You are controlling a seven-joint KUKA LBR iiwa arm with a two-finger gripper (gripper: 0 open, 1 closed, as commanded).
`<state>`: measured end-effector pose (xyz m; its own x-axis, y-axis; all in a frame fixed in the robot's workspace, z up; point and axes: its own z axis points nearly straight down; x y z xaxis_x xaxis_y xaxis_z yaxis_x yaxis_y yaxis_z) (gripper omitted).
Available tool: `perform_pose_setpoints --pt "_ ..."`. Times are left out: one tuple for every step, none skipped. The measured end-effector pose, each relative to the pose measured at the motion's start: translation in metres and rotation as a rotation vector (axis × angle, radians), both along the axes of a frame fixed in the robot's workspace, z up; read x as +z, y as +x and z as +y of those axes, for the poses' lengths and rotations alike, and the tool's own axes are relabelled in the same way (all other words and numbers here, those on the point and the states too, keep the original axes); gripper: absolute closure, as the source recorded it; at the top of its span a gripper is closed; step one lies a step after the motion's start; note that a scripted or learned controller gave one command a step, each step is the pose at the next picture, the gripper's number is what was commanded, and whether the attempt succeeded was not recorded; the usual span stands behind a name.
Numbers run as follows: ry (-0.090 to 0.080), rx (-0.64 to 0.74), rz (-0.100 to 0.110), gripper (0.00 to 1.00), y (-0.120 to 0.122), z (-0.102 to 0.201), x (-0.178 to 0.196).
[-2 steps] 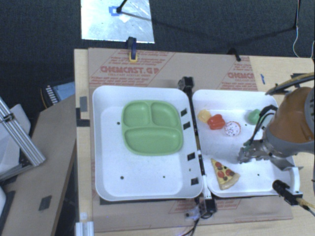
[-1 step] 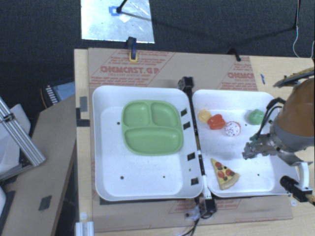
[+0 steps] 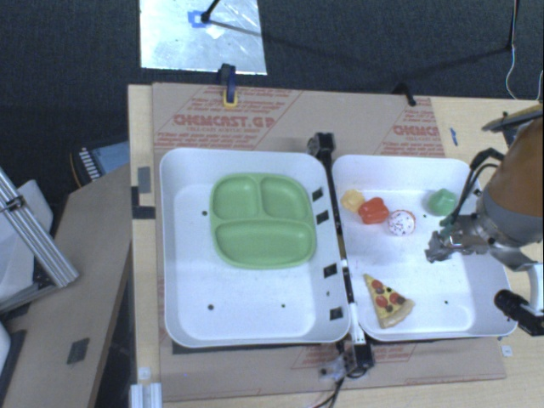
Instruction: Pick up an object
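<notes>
Five small toys lie in the right white bin (image 3: 408, 325): a green lump (image 3: 442, 201) just above the gripper (image 3: 439, 250), a white speckled ball (image 3: 401, 223), a red pepper (image 3: 372, 211) and a yellow piece (image 3: 353, 200) to its left, a pizza slice (image 3: 388, 300) below-left. Nothing blocks them. Whether the fingers are apart, I cannot tell (too blurred). The board (image 3: 225, 119) beneath reads "CHEMCAST".

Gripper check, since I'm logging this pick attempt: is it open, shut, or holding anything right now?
Gripper: cannot be told; it hovers over the right bin, right of the toys, with nothing seen between its tips.
</notes>
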<state>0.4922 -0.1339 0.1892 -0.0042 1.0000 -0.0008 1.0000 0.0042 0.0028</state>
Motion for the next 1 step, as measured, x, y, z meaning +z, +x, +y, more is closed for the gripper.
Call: perform_pose_setpoints --pt "-0.001 0.001 -0.005 1.00 0.0012 -0.0019 0.0638"
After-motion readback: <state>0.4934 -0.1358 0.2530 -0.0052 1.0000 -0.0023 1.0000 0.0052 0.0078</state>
